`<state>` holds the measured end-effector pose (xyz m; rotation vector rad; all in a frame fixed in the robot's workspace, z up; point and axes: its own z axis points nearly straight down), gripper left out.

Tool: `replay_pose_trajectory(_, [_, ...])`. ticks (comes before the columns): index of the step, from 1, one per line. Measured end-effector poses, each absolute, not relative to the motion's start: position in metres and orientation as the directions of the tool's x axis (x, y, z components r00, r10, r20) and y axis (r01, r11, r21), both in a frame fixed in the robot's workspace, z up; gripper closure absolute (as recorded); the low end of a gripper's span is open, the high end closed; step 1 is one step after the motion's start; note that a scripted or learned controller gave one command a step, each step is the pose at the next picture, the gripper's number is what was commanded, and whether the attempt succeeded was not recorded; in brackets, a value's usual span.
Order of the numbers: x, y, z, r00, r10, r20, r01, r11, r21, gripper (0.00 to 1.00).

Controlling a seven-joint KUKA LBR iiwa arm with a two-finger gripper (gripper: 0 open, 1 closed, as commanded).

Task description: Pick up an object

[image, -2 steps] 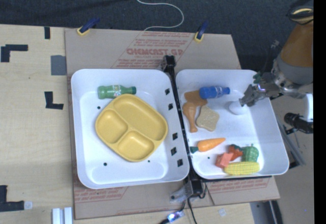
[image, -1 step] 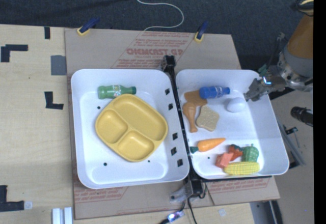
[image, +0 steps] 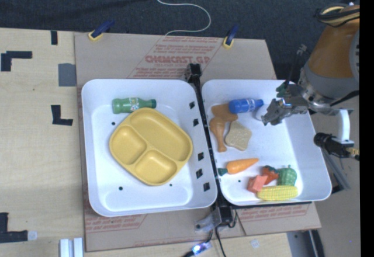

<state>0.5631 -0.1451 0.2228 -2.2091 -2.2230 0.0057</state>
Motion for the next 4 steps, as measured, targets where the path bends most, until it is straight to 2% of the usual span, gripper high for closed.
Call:
replay_pose_trajectory(1, [0.545, -0.100, 0.228, -0.006, 1.000, 0.002, 1.000, 0.006, -0.008, 1.00])
replay_pose_trajectory(2, [0.521, -0.054, 0.212, -0.005, 1.000, 0.002, 1.000, 0.005, -0.011, 1.00])
replay_pose_trajectory(3, [0.508, -0.009, 0.219, -0.007, 1.000, 0.002, 1.000, 0.007, -0.009, 1.00])
replay_pose_trajectory(4, [0.496, -0.001, 0.213, -0.002, 1.000, -0.001, 1.000, 0.002, -0.010, 1.00])
